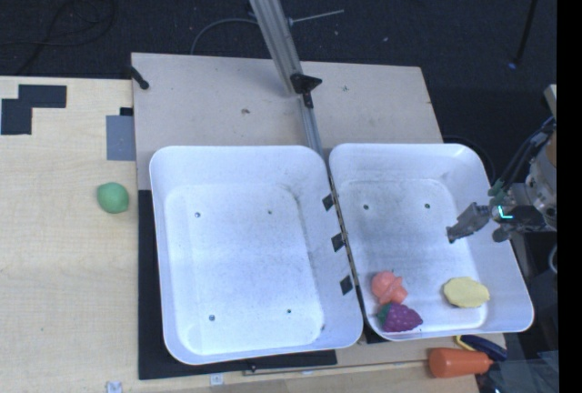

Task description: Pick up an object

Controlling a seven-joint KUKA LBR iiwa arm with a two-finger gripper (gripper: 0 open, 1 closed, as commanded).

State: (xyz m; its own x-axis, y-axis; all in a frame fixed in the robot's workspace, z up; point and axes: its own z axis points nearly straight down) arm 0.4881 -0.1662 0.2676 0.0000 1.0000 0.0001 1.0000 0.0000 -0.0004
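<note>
In the right bin [409,173] three toys lie near the front wall: an orange-pink piece [389,286], a purple grape bunch [400,317] just in front of it, and a yellow lemon-like piece [466,292] to the right. My gripper [480,226] hangs at the bin's right rim, above and a little behind the yellow piece. Its two dark fingers are spread apart with nothing between them.
The left bin [241,246] sits beside the right one, with black clips along the shared wall. A green ball [113,197] lies on the wooden bench to the left. An orange carrot toy [457,361] lies outside the right bin's front edge. A metal rail [277,27] slants at the back.
</note>
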